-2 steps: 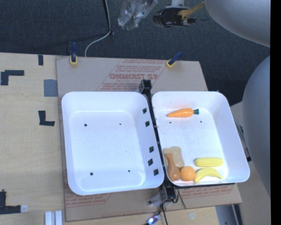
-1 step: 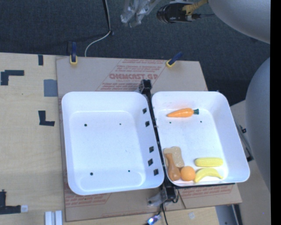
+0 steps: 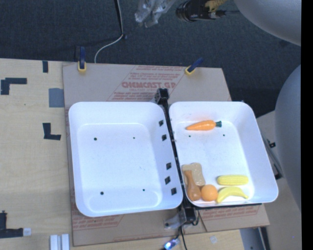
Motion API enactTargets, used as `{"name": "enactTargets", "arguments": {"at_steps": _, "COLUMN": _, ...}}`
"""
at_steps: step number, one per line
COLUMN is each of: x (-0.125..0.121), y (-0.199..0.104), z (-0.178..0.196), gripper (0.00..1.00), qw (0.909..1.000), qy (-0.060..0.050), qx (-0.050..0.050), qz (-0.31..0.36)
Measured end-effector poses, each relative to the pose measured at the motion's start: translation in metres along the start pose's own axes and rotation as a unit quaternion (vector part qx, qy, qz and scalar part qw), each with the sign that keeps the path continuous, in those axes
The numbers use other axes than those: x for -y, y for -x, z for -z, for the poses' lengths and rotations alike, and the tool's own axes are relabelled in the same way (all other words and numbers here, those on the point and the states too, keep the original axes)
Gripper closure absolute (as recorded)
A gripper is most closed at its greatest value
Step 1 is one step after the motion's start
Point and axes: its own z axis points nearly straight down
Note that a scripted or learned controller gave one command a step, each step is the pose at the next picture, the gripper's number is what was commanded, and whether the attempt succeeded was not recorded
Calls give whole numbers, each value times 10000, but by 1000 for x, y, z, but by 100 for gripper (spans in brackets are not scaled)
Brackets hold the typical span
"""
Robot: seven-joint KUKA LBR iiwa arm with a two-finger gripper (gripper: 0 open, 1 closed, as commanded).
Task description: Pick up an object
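At the top edge of the frame, right of centre, a blurred gripper [image 3: 152, 12], well clear of both bins; impossible to tell its state. Down in the right bin [image 3: 254, 146], lower right of the frame: a toy carrot [image 3: 201, 126] lying alone, long axis left-right, leaf end rightward, probably the easiest target.

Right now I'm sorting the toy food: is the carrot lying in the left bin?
No, the carrot lies in the right bin, near its far wall.
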Motion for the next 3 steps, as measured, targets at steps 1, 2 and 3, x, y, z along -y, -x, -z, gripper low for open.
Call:
{"name": "enactTargets", "arguments": {"at_steps": 1, "x": 0, "y": -1, "z": 10, "gripper": 100, "qw": 10000, "qy": -3, "qx": 7, "qz": 12}}
{"name": "enactTargets", "arguments": {"at_steps": 2, "x": 0, "y": -3, "z": 19, "gripper": 100, "qw": 10000, "qy": -6, "qx": 13, "qz": 25}}
{"name": "enactTargets", "arguments": {"at_steps": 3, "x": 0, "y": -4, "z": 29, "gripper": 100, "qw": 10000, "qy": 4, "qx": 15, "qz": 33}}
